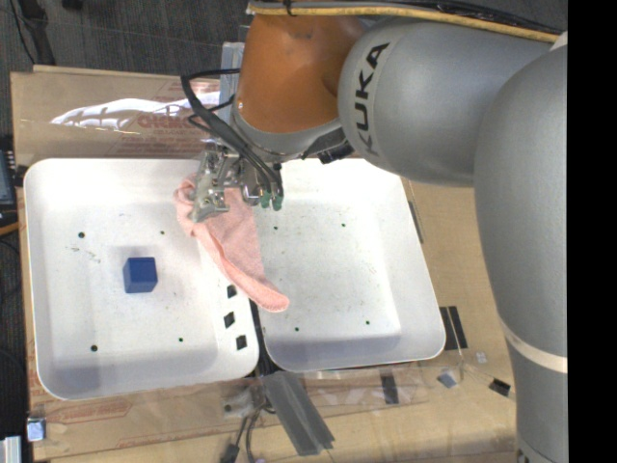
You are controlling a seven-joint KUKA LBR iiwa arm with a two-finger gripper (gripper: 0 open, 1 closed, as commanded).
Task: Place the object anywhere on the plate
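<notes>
A: Where's the object?
B: Pink cloth (pixel 236 249) hangs off the gripper (pixel 214 201), draped over the seam between the left bin (pixel 58 201) and right bin (pixel 386 249). Fingers look pinched on its top corner, so it dangles by one end; the tail trails onto the right bin's floor.
A: Why there?
B: My read: mid-carry across the divider. Can't make out a plate.
A: Count?
B: One cloth, one blue cube (pixel 140 274) sitting loose in the left bin, two bins, one arm (pixel 405 95). Cube's well apart from the cloth.
</notes>
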